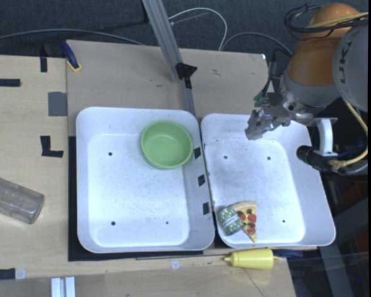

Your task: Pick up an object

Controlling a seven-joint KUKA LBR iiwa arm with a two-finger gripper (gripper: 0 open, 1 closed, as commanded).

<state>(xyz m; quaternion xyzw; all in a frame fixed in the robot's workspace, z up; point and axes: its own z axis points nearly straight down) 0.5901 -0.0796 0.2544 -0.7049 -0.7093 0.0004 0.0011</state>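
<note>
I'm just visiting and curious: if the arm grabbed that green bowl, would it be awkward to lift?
The green bowl looks like rigid, probably light plastic. Its round, smooth rim may slip between fingers, and it sits upright, so a nudge would likely slide it rather than tip it.

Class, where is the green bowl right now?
The green bowl sits in the left bin, near its far right corner, beside the divider between bins.

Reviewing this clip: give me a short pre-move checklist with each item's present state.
1. Target in the bins: ok, green bowl in left bin, pizza slice toy in right bin.
2. Gripper carrying nothing: ok.
3. Gripper over a target: not ok, it hangs by the right bin's far edge, apart from both.
4. Jaws open: cannot tell.
5. Toy's surroundings: ok, nothing touching it except the near wall beside it.
</note>
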